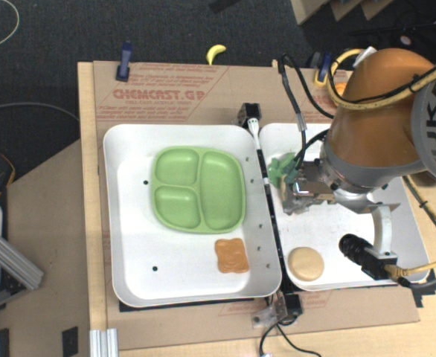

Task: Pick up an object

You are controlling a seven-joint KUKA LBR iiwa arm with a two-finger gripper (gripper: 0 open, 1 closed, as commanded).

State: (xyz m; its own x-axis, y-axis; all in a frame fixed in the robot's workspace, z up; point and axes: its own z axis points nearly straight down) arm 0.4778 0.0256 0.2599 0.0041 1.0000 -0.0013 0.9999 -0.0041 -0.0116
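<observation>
- Two shallow white bins side by side on a brown board: left bin (129,222), right bin (329,277).
- In the left bin, a green divided plate (199,190) with three compartments, lying flat near the middle.
- Just below the plate's lower right corner, apart from it, an orange-brown waffle-like piece (232,256), close to the bin's right wall.
- In the right bin, a round tan cookie-like disc (306,263) near the front left corner, by the wall shared with the left bin.
- Also in the right bin, a green object (281,169) against the left wall, partly hidden by the wrist; shape unclear.
- Gripper (298,193) low over the right bin, just beside the green object, under the bulky orange and grey arm (374,117).
- Claw state: cannot tell, metal parts blurred and crowded by cables.
- Black cables looped over the arm, crossing the top of the right bin.
- A black cylindrical fitting (363,253) on a white bracket at the right bin's front, right of the tan disc.
- On the board's far edge, a blue clamp (124,61) and a small yellow banana-shaped item (216,52).
</observation>
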